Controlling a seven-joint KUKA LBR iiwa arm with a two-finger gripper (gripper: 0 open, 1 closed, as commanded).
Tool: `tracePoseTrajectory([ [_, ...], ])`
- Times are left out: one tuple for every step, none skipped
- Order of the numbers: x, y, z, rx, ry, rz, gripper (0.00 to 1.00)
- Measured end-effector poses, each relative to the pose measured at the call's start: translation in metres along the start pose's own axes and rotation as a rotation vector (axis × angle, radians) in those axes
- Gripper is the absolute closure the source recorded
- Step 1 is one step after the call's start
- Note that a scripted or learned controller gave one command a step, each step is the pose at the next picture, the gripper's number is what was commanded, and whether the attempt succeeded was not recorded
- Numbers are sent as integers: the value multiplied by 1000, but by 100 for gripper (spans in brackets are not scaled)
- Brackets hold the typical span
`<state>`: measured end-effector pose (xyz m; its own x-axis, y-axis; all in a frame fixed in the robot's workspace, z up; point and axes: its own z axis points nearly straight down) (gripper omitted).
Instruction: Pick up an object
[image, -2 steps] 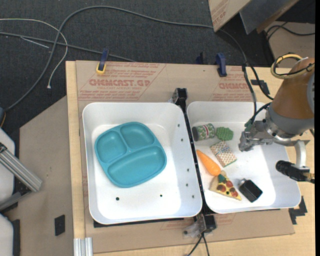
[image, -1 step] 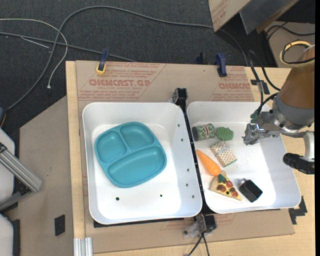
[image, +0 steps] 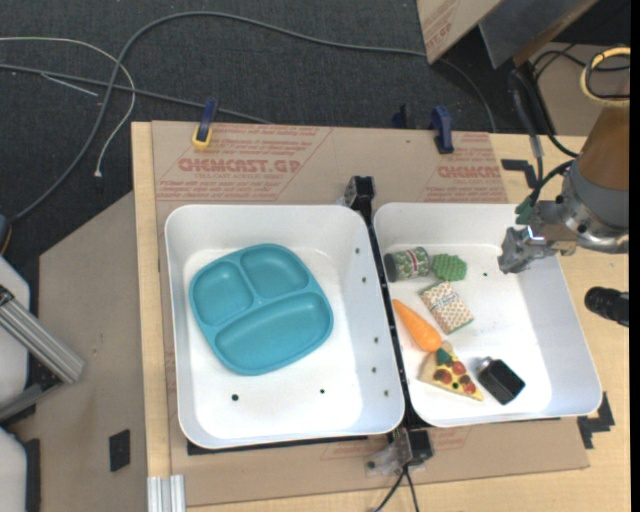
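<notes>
Pizza slice in right bin — hand above, grip state unclear.

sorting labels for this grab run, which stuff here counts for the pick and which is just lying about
For the pick: gripper; in the right bin: carrot, pizza slice, black block, green can, green leafy piece, patterned packet.

Lying about: blue divided plate in the left bin, clamps, cables.

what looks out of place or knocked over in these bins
Only the can stands out: it lies on its side in the right bin, touching the green toy. The blue plate sits flat in the left bin; nothing looks spilled or broken.
</notes>
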<state>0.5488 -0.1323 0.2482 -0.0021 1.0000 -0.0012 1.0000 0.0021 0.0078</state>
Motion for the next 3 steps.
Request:
tracePoseTrajectory([
  [61, -8, 11, 11, 6, -4, 100],
  [111, -16, 5, 10, 5, -4, 100],
  [166, -24, 22, 13, 5, -4, 100],
])
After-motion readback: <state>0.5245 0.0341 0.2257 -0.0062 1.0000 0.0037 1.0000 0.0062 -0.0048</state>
